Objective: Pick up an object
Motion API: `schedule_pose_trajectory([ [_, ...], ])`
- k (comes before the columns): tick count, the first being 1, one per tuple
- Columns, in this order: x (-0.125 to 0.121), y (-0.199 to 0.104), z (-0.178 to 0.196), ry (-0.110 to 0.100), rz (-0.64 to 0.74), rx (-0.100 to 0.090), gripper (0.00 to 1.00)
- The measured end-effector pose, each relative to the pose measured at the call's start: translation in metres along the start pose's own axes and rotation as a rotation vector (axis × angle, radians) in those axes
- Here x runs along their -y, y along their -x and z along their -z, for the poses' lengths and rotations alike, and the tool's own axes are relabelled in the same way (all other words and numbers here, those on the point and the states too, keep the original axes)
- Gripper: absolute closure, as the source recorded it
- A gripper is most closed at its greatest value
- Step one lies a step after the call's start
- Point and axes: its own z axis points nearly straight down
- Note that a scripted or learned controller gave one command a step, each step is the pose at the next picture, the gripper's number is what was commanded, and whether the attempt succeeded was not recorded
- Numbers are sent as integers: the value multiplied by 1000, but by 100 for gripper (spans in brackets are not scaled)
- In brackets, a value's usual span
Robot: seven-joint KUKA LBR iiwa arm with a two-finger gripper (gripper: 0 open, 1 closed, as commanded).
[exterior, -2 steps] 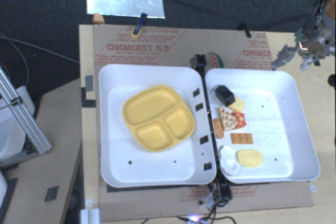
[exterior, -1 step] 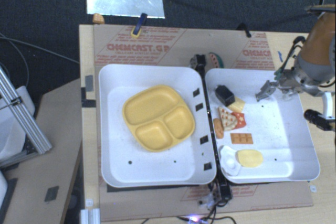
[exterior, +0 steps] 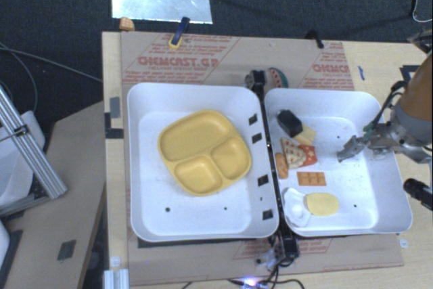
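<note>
The right bin (exterior: 389,213) holds several toy foods. A black block (exterior: 289,122) lies at the back left, with a pale yellow wedge (exterior: 305,137) just in front of it. A pizza slice (exterior: 296,153) and an orange roll (exterior: 281,165) lie near the bin's left wall. Closer to the front are a brown waffle (exterior: 312,179), a yellow oval (exterior: 322,204) and a white piece (exterior: 295,207). My gripper (exterior: 349,149) hangs over the bare middle of this bin, right of the pizza slice and apart from every object.
The left bin (exterior: 145,213) carries a yellow divided plate (exterior: 204,151). The arm enters from the right over the right bin's far edge. A yellow-and-blue tool (exterior: 179,32) lies on the cardboard behind the bins. A metal frame (exterior: 27,145) stands at the left.
</note>
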Motion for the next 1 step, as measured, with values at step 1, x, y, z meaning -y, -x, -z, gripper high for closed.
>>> schedule_pose_trajectory([
  [1, 55, -50, 92, 9, 8, 1, 0],
])
